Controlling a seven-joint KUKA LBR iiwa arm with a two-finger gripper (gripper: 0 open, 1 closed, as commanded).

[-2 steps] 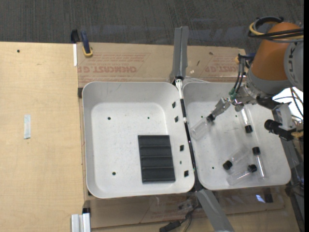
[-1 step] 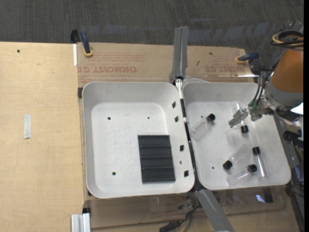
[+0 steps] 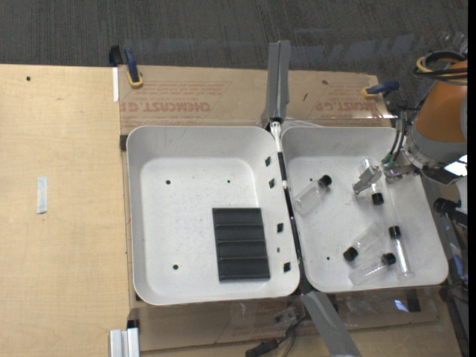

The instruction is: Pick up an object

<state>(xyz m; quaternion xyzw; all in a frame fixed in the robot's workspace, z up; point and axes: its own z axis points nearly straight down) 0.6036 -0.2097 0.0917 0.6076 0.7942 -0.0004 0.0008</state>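
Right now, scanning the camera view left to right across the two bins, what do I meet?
Left bin → black ridged block → divider between the bins → right bin → clear vial with black cap → end effector over the right bin.

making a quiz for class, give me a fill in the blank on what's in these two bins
1. The black ridged block lies in the ___ bin.
2. The clear vials have ___ caps.
3. The gripper is above the ___ bin.
4. Blue clamps hold the ___ sheet behind the bins.

Missing words: left; black; right; cardboard
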